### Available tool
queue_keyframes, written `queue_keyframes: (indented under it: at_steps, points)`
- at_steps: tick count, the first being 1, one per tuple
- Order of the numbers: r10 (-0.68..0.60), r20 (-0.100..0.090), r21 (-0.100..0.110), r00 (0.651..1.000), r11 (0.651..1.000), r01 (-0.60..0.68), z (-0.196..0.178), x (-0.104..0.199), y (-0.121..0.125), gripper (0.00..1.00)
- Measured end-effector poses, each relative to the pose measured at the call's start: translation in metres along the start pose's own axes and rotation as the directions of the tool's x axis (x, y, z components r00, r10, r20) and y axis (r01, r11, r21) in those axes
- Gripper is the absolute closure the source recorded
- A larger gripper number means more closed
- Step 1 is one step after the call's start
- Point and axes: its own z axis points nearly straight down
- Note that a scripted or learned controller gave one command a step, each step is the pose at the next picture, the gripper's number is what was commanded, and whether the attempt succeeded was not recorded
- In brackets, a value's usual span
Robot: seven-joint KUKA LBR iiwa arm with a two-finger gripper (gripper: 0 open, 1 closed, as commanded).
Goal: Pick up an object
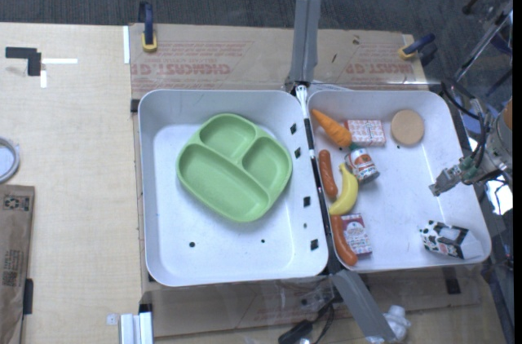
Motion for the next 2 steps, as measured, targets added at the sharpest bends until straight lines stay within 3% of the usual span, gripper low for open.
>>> queue_keyframes:
  at_steps: [1, 2]
  points:
    - [-0.141, 0.001, -0.001, 0.99, 0.99, 0.141, 0.026, -0.05, 0.032, 1.0]
    - [-0.2, 0.002, -0.001, 0.98, 0.98, 0.2, 0.002, -0.052, 0.036, 1.0]
